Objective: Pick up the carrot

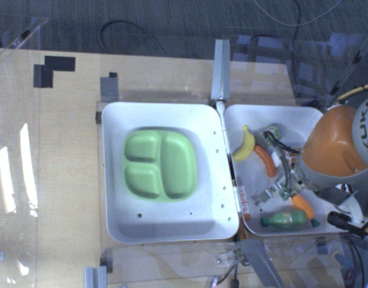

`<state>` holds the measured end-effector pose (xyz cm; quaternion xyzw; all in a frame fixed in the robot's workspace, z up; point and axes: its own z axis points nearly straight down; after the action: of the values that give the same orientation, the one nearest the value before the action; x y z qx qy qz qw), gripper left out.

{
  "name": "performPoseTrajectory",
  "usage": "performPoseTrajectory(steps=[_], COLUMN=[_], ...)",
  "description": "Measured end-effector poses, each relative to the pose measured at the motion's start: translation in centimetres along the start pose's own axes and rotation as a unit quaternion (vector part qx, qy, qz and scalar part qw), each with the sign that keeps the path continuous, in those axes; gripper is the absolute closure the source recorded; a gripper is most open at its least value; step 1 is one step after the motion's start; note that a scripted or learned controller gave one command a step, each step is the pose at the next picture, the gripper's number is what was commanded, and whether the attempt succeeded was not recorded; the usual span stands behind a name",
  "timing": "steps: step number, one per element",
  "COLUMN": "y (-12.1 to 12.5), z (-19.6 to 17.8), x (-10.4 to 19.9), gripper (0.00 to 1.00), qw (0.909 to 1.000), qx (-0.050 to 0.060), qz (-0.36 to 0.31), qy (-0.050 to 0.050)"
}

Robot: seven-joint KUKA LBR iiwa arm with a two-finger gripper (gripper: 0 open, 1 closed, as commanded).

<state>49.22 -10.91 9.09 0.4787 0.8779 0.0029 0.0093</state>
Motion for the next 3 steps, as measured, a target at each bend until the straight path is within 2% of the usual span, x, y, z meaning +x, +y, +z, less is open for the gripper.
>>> performPoseTrajectory(steps=[1,2,3], y=[1.6,-3.0,-2.7], z=[-3.9,0.1,-1.1], x=[-5.0,-4.3,-4.3], gripper=[0.0,0.0,1.0], qw=[0.9978,0.9989,0.9989], qx=[0.006,0.002,0.0], qz=[0.066,-0.046,-0.046], qy=[0.005,0.003,0.002])
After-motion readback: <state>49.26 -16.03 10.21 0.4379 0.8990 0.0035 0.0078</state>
